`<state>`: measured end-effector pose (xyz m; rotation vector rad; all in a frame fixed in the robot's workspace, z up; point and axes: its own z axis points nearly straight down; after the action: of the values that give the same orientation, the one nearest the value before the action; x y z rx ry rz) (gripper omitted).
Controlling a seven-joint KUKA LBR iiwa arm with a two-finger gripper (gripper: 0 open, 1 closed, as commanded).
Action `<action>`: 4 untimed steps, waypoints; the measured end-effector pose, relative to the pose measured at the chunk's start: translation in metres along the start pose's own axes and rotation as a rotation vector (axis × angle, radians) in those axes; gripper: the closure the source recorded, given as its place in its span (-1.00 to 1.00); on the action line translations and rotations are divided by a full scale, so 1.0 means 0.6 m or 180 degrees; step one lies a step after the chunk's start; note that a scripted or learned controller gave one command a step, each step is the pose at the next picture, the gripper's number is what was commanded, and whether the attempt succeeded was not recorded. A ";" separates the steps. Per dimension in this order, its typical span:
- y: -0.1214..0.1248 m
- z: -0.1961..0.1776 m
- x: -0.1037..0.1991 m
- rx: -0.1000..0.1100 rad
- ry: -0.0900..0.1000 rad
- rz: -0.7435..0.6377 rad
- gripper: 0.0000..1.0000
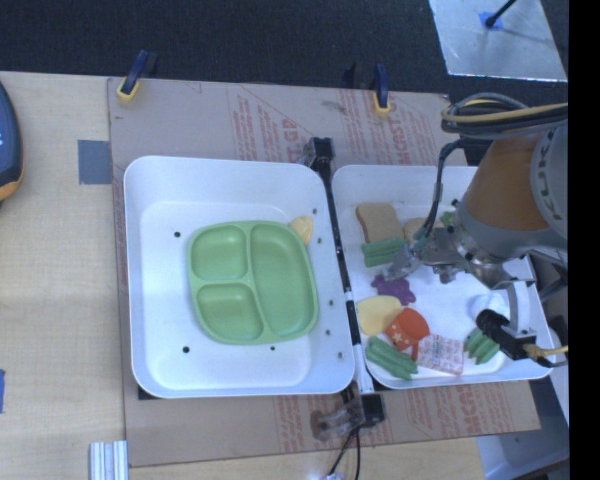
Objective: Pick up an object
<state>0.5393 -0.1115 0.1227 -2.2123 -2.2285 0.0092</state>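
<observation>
Tool (408,261) over a flat purple toy (392,289) — perhaps star-shaped — grip state unclear.

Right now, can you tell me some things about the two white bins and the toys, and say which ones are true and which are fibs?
1. The green three-compartment plate lies in the left white bin. True.
2. The tan toast-shaped piece lies in the left bin. False: it lies in the right white bin.
3. The purple toy piece sits on the green plate. False: it is in the right bin.
4. The grey arm with the orange band reaches over the right bin. True.
</observation>
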 end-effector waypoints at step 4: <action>0.082 0.009 0.017 -0.0002 0.0005 0.0021 -1.00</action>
<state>0.5882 -0.1009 0.1170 -2.2191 -2.2207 0.0066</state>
